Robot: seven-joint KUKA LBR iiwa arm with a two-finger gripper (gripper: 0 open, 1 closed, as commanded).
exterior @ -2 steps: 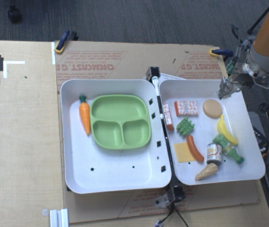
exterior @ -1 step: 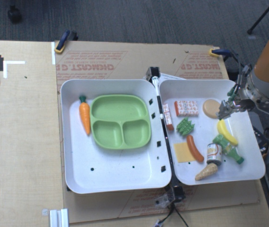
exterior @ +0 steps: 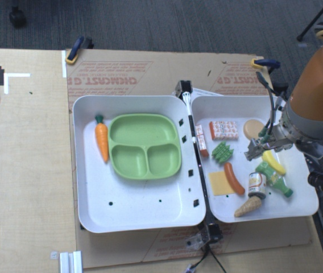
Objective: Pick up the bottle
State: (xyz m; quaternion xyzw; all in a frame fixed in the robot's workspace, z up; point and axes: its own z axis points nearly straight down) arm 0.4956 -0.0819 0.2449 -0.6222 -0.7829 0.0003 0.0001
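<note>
The green plastic bottle (exterior: 276,182) lies on its side near the right bin's (exterior: 298,208) right wall, beside a small tin can (exterior: 256,182) and under a curved yellow banana (exterior: 273,161). The gripper (exterior: 259,147) hangs just above the banana; whether it is wide or narrow I cannot tell. A ridged cone (exterior: 248,206) lies at the front. In the left bin (exterior: 93,209), a smooth three-part green plate (exterior: 145,146) sits beside a carrot (exterior: 102,139).

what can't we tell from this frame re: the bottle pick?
- Gripper: finger state unreadable in the camera view, too small against wrist cabling.
- Green bottle: upper end overlapped by the banana.
- Can: label too small to read.
- Arm: cut off by the right edge.
</note>
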